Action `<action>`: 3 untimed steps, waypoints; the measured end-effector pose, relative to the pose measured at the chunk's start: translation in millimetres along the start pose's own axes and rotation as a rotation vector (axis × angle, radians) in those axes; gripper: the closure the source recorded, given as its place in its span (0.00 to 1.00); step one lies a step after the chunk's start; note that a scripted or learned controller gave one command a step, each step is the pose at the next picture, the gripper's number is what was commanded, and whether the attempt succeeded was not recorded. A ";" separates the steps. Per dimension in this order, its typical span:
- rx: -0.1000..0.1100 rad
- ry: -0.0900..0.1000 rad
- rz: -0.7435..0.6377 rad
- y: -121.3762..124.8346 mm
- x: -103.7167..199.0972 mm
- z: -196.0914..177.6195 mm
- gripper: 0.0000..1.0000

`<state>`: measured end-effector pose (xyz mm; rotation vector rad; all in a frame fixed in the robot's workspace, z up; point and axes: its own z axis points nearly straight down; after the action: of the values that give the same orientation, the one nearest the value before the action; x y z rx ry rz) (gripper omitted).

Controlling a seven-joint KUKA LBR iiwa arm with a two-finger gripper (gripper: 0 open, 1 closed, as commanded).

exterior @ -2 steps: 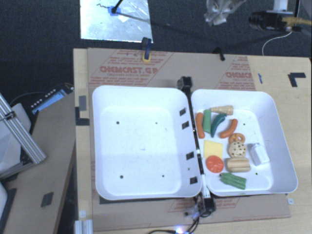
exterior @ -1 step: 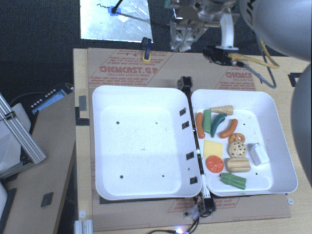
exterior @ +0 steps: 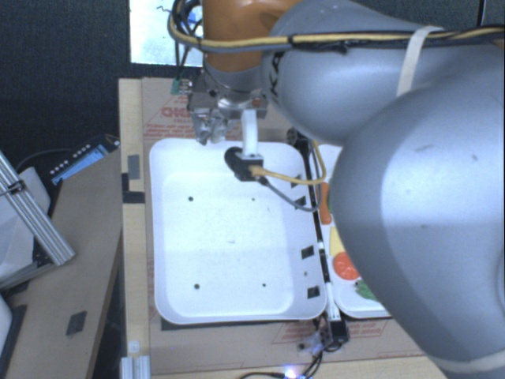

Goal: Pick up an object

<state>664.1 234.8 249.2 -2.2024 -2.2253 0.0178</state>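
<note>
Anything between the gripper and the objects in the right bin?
Yes. The gripper sits over the far rim of the left bin; the orange object lies in the right bin, across the divider and largely under the arm.

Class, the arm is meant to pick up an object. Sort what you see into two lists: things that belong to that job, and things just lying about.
Belongs to the job:
- gripper, above the left bin's far edge
- left bin
- right bin
- orange object in the right bin
- green object beside it

Just lying about:
- metal rail
- keypad device
</note>
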 end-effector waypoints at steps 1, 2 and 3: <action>-0.035 0.007 0.004 -26.5 -0.7 -295.6 1.00; -0.019 0.000 0.016 0.3 -77.9 -286.2 1.00; -0.009 0.001 0.000 -9.3 4.8 -203.9 1.00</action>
<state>657.9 239.6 453.2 -2.2060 -2.2298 0.0058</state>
